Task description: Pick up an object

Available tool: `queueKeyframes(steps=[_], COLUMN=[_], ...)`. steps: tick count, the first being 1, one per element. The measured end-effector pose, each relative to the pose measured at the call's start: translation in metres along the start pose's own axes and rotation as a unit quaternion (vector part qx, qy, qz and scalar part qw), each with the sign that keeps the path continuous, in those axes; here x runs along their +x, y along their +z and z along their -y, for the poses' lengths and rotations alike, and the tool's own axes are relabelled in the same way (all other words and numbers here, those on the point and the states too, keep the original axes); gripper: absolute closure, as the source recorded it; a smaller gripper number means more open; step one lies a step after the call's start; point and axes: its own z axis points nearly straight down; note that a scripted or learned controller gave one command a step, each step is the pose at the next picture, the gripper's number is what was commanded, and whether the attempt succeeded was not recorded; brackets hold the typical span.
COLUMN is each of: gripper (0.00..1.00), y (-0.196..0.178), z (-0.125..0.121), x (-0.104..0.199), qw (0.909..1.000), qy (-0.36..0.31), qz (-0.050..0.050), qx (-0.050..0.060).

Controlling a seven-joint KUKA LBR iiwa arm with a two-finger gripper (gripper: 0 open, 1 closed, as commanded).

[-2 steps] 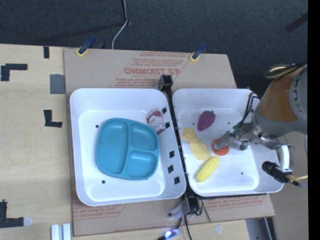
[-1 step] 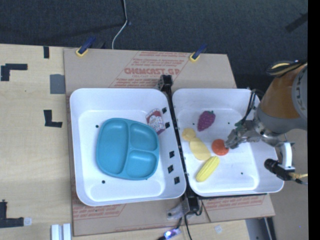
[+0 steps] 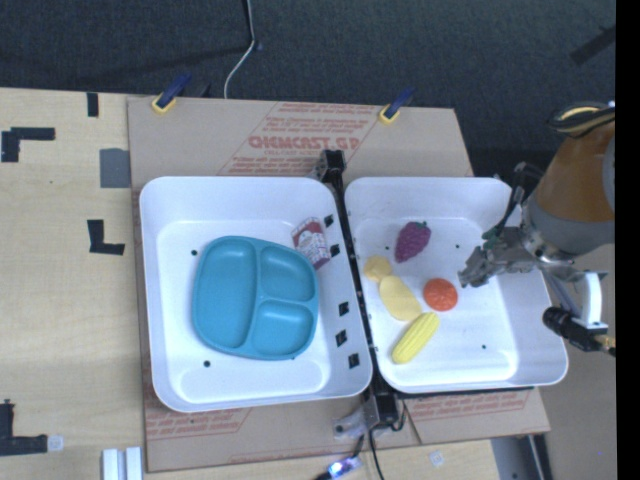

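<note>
Orange round toy fruit [image 3: 440, 294], likely a plastic tomato or orange, is judged the nearest candidate for the pick; it lies on the floor of the right white bin [image 3: 500, 193], about mid-bin.

Camera view, risks first:
- Crowding. The orange fruit sits just beside a pale yellow pear-like toy piece [image 3: 399, 298] on its left and close to a yellow toy corn cob [image 3: 415, 337] below it. A descent slightly off to the left could push the fruit into these neighbours, or catch two items at once.
- Rolling. The fruit looks round and smooth, so a finger landing off-centre would probably squirt it sideways across the slick bin floor.
- Wall clearance. The two-finger gripper [image 3: 478, 269] works near the bin's right half with the grey and orange arm [image 3: 575, 193] overhanging the right rim; a steep approach may bring the wrist against that rim.
- A purple toy grape bunch [image 3: 413, 239] lies further up the bin, apart from the others, and is an easier alternative target.

Position relative to the end effector: the orange fruit lies just left of and slightly below the gripper tip in this view, near but seemingly not touching. Nothing is seen between the fingers; how far apart they stand cannot be made out at this resolution.

Left white bin [image 3: 160, 203] holds a blue sectioned plastic plate [image 3: 255, 298] and a small red-and-white packet [image 3: 313, 239], both well apart from the gripper.
</note>
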Motion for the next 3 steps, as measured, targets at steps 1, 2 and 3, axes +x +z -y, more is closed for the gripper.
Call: queueKeyframes(steps=[1,2,3], gripper=[1.0,1.0,1.0], y=[-0.056,-0.074,-0.067], z=[-0.003,-0.004,-0.013], x=[-0.01,-0.009,0.039], qw=[1.0,1.0,1.0], qy=[0.0,0.0,-0.002], qz=[0.001,0.0,-0.001], qx=[-0.001,0.0,0.001])
